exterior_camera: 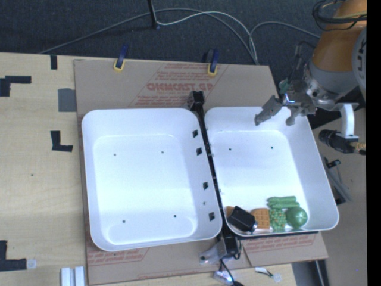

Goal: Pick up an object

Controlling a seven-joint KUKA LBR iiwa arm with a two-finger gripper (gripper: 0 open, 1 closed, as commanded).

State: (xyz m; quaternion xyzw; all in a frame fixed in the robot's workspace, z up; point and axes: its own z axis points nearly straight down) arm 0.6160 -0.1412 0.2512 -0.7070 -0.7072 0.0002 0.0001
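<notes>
My gripper (277,115) hangs over the far right corner of the right bin (262,159), open, with nothing between its fingers (266,112). Several small objects lie along the bin's near edge, far from the gripper: a black object (241,218), an orange block (260,217), a green studded piece (280,210) and a green ball (296,217).
The left bin (143,177) lies beside the right one, joined by a black divider with clips (202,154). Both rest on a cardboard sheet (172,82) clamped at the back. Cables (196,16) trail over the dark floor behind.
</notes>
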